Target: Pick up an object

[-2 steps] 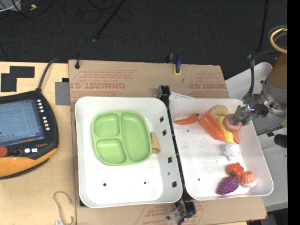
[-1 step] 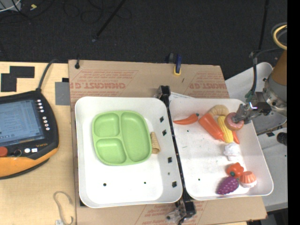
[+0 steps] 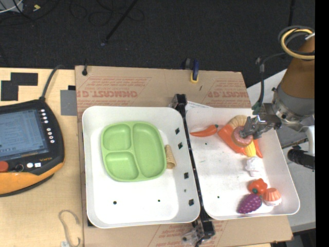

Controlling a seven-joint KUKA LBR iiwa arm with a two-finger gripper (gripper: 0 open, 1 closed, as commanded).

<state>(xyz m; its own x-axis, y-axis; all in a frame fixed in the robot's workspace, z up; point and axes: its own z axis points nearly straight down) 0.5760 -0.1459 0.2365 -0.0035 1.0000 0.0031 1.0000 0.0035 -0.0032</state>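
Reach step — gripper [image 3: 250, 129] over the toy pile [image 3: 239, 138] near the right bin's [image 3: 288, 189] far edge; jaws' state unclear — next, descend and grasp

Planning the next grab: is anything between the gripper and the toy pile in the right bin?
Nothing visible does. The gripper is already down on the pile of toy food at the right bin's far end.

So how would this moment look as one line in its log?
gripper: over right bin's toy pile | green tray: left bin
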